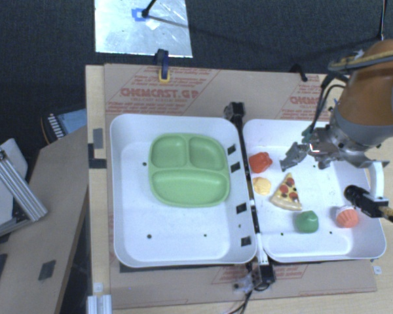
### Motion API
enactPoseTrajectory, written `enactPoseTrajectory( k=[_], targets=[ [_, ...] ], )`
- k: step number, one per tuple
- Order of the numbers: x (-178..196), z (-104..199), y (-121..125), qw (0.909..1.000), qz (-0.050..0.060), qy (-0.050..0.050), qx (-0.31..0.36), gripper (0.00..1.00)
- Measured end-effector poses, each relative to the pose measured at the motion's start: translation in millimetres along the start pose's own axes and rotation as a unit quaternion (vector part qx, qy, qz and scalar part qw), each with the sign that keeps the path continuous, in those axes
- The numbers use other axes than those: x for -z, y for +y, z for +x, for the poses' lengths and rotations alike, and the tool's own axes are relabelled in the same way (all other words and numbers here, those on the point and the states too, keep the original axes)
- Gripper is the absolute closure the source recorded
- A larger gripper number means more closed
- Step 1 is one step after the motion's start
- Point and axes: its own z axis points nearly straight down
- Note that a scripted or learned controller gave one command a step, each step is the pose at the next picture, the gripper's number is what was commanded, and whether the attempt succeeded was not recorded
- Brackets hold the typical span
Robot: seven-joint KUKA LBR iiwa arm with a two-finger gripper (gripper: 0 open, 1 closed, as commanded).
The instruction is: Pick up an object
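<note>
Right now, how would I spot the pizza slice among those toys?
Look in the right white bin, near its middle. The pizza slice is the flat yellow wedge with red dots, between the yellow ball and green ball.

Even, bright light (soft shadows); glare on foil sheet (143,17).

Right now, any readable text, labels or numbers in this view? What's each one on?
"CHEMCAST GP" or close, last letters unsure: red print on the brown board under the bins, behind the left bin.
Same red print, cut off by the arm: board corner behind the right bin; unreadable.
More red print along the board's front edge: too small to read.
</note>
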Motion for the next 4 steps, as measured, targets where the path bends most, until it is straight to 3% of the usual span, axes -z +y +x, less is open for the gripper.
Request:
enactPoseTrajectory(
  k=[2,3,4],
  targets=[
    [-101,-7,-5,1.0,0.001,0.0,-0.001,0.0],
    [-87,-7,-3,1.0,-0.002,0.0,0.0,1.0],
    [-32,-18,-4,1.0,-0.005,-0.001,-0.001,1.0]
  ],
)
